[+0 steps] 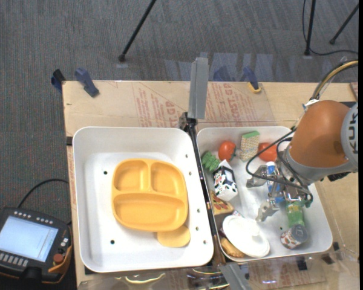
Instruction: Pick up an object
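My gripper [262,196] hangs low over the middle of the right bin [324,222], open, with bare bin floor showing between its fingers. A white round dish [247,235] lies just below it. A cow-patterned milk carton [225,183] stands to its left. A blue item [273,183] and a green bottle [294,214] sit right beside the wrist, partly hidden by it. A small can [292,237] lies in the front right corner.
At the back of the right bin are a red tomato [227,149], a tan block [249,143], another red piece [267,152] and a green toy [209,162]. The left bin [88,162] holds a yellow divided plate [150,194] and a tan disc [173,237].
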`<state>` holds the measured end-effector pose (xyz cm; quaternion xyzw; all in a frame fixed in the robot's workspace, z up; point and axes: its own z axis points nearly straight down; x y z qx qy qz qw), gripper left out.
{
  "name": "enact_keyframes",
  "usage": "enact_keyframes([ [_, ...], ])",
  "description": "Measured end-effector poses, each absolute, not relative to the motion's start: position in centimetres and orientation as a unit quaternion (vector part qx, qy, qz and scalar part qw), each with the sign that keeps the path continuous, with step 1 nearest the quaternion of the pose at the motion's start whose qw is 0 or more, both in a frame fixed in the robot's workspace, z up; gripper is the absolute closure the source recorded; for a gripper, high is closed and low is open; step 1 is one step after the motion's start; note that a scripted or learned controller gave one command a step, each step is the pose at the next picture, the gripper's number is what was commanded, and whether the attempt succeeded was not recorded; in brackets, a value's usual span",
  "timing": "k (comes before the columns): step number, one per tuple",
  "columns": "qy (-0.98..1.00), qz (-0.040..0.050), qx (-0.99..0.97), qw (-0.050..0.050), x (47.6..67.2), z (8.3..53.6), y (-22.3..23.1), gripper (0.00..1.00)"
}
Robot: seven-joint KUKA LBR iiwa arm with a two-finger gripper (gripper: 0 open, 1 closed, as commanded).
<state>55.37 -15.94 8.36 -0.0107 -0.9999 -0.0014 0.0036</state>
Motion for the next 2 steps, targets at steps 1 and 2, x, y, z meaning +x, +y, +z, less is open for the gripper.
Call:
enact_keyframes([
  [1,-0.999,-0.0002,-0.035,-0.002,58.3,8.8,-21.2,0.00],
  [2,-1.000,-0.0005,-0.011,-0.001,59.9,8.8,-21.2,0.00],
])
